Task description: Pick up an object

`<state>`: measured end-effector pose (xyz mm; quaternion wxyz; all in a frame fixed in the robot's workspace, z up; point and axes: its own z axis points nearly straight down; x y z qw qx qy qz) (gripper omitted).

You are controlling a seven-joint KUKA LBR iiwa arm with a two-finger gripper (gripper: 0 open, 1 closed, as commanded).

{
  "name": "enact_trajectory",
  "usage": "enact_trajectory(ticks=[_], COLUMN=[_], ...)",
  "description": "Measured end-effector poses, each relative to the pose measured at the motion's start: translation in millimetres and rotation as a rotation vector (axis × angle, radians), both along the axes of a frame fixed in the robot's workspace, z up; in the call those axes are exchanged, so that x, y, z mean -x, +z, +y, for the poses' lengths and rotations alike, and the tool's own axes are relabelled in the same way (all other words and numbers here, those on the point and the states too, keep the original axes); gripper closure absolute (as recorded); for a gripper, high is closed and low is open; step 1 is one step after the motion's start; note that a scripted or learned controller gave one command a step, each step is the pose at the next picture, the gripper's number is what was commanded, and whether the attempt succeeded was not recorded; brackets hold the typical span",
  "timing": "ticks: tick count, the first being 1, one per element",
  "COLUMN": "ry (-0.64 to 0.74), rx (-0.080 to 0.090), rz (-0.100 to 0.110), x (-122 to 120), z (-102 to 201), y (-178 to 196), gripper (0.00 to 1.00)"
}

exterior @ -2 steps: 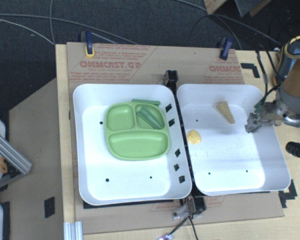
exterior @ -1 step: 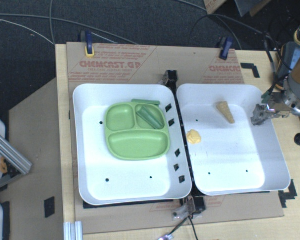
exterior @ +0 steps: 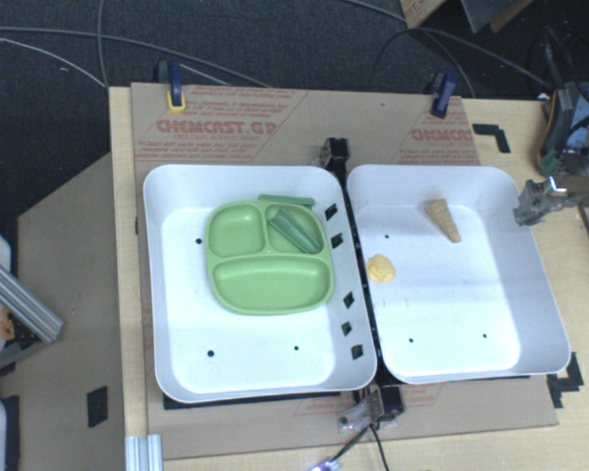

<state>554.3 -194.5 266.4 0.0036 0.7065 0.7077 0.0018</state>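
Bins, two, white, side by side on the bench. Left bin (exterior: pixel 177 292): green divided plate (exterior: pixel 270 258) with a darker green item (exterior: pixel 296 228) in its upper right compartment. Right bin (exterior: pixel 530 292): tan cone-shaped piece (exterior: pixel 444 219) near the top, small yellow lump (exterior: pixel 380 269) by the left wall, well apart. Gripper (exterior: pixel 536 202) at that bin's right rim, seemingly holding nothing; opening could not be told. Pick not yet made; approach, grasp and lift all remained.
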Motion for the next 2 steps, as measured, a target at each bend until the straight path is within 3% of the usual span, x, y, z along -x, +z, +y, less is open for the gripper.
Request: enact_trajectory(ticks=[2], ry=[0.006], rx=[-0.006], rz=[0.01], x=[-22], z=[118], y=[-12], gripper=[1.0])
